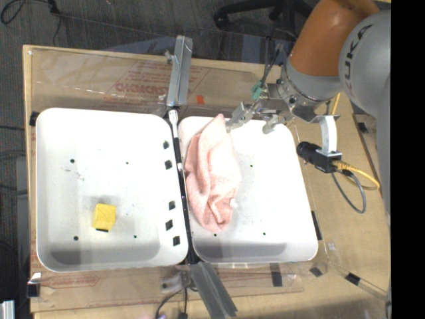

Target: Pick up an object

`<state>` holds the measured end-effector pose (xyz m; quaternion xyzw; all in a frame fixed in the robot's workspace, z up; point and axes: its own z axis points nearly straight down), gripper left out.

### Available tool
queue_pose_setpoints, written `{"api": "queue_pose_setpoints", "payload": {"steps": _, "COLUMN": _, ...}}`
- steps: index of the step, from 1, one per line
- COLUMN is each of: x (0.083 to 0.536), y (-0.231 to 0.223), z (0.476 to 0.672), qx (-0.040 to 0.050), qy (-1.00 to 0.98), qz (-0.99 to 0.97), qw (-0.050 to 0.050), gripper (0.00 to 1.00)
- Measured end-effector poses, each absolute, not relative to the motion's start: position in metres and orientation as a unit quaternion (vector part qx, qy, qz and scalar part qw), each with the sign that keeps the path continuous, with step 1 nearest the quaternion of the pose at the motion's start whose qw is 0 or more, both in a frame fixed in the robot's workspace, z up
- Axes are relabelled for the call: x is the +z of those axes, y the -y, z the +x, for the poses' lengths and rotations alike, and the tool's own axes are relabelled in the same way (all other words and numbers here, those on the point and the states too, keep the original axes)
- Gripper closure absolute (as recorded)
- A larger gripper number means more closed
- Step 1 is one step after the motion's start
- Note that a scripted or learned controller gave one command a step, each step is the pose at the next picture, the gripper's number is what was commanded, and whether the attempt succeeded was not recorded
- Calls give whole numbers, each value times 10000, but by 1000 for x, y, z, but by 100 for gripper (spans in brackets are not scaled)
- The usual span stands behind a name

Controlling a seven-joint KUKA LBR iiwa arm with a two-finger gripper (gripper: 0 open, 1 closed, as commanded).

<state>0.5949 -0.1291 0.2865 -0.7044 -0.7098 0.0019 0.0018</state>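
The grey arm with its orange band (325, 25) fills the upper right of the frame, bent down toward the far edge of the right-hand bin (292, 224), which is how a reach from that side would arrive at the cloth's upper end. Two shallow white bins sit side by side on the bench, meeting along a seam near the middle of the picture, so whatever is picked from one has the other close by. In the right-hand bin a pink towel (211, 171) lies crumpled along the bin's left wall, running from the upper edge down toward the lower middle; its bunched folds offer raised ridges that fingers can close on. The gripper (254, 116) hangs at the towel's upper right corner, just beside or touching the cloth, its two fingers spread apart with nothing seen between them, so I judge the grasp has not been made. The left-hand bin (60, 125) holds a small yellow block (104, 216) in its lower left part, well apart from the gripper and so an unlikely target at this moment. A yellow cable (355, 178) loops off the arm's mount at the right.
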Motion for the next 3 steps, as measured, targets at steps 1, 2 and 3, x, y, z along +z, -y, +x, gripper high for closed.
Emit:
{"api": "queue_pose_setpoints", "payload": {"steps": 1, "x": 125, "y": 131, "z": 573, "qx": 23, "qy": 7192, "qz": -6948, "qw": 28, "gripper": 0}}
{"api": "queue_pose_setpoints", "payload": {"steps": 2, "x": 94, "y": 125, "z": 574, "qx": -3, "qy": 8263, "qz": -5632, "qw": -1, "gripper": 0}}
{"api": "queue_pose_setpoints", "payload": {"steps": 3, "x": 104, "y": 125, "z": 575, "qx": 1, "qy": 8272, "qz": -5619, "qw": -5, "gripper": 100}}
